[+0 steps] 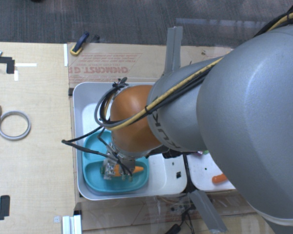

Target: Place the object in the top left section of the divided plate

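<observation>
A teal divided plate [92,172] lies in the lower part of the left white bin [83,106]. Most of the plate's upper sections are hidden under the arm's orange band [129,118]. My gripper [115,170] hangs low over the plate's lower section, with cables looping around the wrist. A small orange piece [136,169] shows in that lower section, right beside the gripper on its right. Whether the gripper touches or holds it is hidden from this angle.
The grey arm covers most of the right bin [205,172], where a small orange object [219,179] lies near the front. A tape ring [13,125] sits on the wooden bench at the left, outside the bins. A cardboard sheet [112,65] lies behind the left bin.
</observation>
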Robot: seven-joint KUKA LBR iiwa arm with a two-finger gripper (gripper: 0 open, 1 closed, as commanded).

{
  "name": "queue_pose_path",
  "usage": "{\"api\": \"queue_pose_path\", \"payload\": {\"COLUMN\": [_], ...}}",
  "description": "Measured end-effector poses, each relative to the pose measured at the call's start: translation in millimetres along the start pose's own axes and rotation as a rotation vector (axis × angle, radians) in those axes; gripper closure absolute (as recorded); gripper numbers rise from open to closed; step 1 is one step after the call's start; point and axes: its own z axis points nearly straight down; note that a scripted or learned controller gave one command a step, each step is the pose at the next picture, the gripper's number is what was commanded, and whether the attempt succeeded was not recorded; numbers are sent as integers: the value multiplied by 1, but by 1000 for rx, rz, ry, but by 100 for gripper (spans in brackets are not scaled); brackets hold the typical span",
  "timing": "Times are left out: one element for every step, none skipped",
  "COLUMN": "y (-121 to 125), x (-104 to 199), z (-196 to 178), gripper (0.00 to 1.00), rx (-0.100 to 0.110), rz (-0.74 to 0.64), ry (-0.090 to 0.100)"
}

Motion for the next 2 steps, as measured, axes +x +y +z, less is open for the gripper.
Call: {"api": "queue_pose_path", "payload": {"y": [1, 4], "x": [-1, -16], "z": [-102, 1], "gripper": [100, 100], "rx": [-1, -1], "rz": [-257, -403], "ry": [-2, 1]}}
